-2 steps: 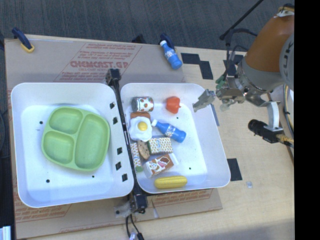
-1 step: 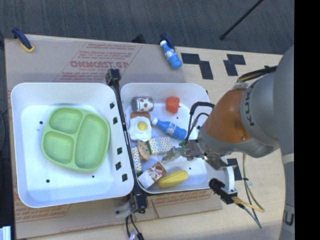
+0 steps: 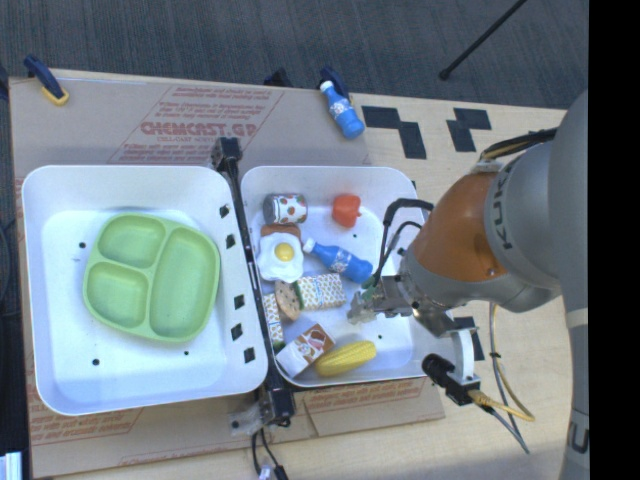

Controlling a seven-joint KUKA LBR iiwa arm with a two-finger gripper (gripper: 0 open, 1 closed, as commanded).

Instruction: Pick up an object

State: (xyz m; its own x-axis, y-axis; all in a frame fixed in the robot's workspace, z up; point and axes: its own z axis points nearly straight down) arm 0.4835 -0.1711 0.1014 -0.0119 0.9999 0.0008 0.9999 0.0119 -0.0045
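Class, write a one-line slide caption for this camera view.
Arm's pincer low in the right bin among toy foods; green divided plate in the left bin.

The grey arm, orange band above its wrist, bends in from the right, its end effector (image 3: 366,304) pointing down-left.
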